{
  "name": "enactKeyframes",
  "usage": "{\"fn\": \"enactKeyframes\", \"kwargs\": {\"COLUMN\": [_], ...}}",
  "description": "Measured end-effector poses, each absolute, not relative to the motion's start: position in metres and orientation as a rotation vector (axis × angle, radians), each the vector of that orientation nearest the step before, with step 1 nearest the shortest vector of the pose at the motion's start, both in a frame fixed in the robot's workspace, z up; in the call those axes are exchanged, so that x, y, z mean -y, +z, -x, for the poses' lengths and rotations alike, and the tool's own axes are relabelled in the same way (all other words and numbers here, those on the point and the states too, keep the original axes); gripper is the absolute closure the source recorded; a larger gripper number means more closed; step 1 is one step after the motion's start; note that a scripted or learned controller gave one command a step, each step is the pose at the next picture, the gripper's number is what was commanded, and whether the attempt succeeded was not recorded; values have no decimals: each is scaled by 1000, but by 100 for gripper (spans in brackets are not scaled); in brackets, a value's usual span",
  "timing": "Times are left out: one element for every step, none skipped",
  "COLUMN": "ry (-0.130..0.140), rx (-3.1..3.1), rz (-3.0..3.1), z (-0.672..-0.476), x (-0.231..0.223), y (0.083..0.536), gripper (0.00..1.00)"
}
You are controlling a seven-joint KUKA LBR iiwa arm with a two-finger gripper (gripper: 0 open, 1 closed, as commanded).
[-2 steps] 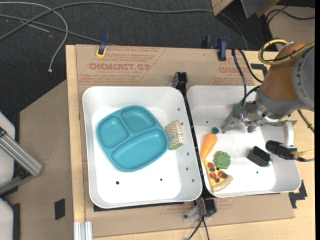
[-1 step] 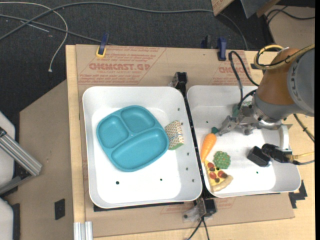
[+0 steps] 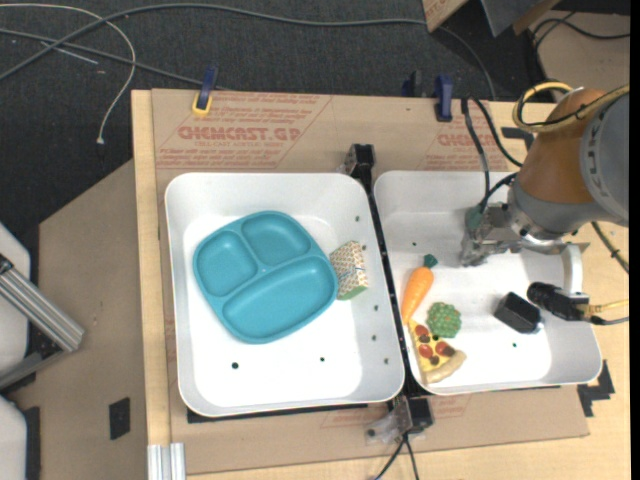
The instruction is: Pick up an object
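One carrot (image 3: 416, 291) (orange) beside jaws (image 3: 476, 245)

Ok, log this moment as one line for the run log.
arm over right bin | gripper above carrot, nothing seen held | broccoli, pizza slice near carrot | blue plate in left bin

Two white bins: left bin (image 3: 190, 298), right bin (image 3: 480, 373). The left bin contains one blue divided plate (image 3: 265, 275) and one patterned wedge-shaped item (image 3: 349, 269). The right bin contains one toy carrot (image 3: 416, 290), one broccoli piece (image 3: 444, 319), one pizza slice (image 3: 437, 355) and one black block (image 3: 518, 313).
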State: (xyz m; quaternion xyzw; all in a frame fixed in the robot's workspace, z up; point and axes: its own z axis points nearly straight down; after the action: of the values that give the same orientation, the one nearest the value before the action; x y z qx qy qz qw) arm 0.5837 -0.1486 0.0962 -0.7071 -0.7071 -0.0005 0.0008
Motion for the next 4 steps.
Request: {"fn": "enactKeyframes", "kwargs": {"ry": [-4, -5, -5, -1], "rx": [2224, 2227, 2226, 2226], "rz": [2226, 2223, 2223, 2212], "z": [-588, -594, -595, -592], "x": [157, 154, 153, 92], "y": [144, 189, 233, 226], "gripper": [100, 100, 100, 100]}}
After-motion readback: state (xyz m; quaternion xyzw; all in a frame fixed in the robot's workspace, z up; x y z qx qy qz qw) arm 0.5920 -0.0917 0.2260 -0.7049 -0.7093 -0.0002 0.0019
